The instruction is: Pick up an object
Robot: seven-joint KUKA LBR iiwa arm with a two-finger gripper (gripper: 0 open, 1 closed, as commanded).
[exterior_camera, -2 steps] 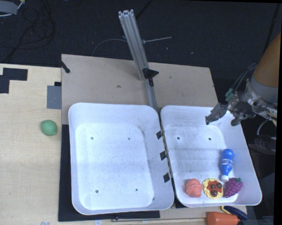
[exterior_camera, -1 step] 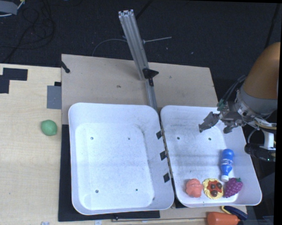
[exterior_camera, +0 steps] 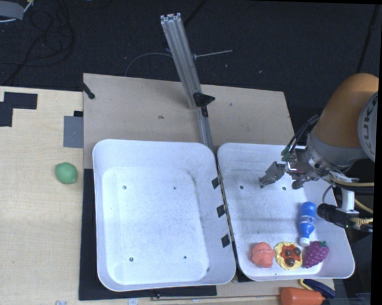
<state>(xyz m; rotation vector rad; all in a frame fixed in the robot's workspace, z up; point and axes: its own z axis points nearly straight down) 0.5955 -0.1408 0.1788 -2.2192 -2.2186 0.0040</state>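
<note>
We see the arm (exterior_camera: 344,127) reaching in from the right, its gripper (exterior_camera: 280,175) hanging over the upper middle of the right bin (exterior_camera: 254,161). One dark finger points left toward the bin's centre and another shorter piece sits just to its right, but at this slant we cannot tell whether the fingers are spread or pressed together. We see nothing between them.

The objects for picking lie along the right bin's near edge and right side. A blue and white bottle (exterior_camera: 307,222) lies by the right wall, below the gripper and apart from it. At the near right corner sits a bunch of purple grapes (exterior_camera: 316,253), just beside a round yellow piece with red and dark spots (exterior_camera: 289,255), and left of that a pinkish-orange lump (exterior_camera: 261,254). These three sit in a row close against the near wall.

The left bin (exterior_camera: 108,158) sits beside the right one, their walls meeting along black clips (exterior_camera: 221,210).

Outside the bins, a green ball (exterior_camera: 66,173) rests on the wooden bench (exterior_camera: 23,223) to the left, and an orange carrot-like toy (exterior_camera: 301,297) lies past the right bin's near edge. A metal rail (exterior_camera: 185,72) slants up from between the bins toward the far edge.
</note>
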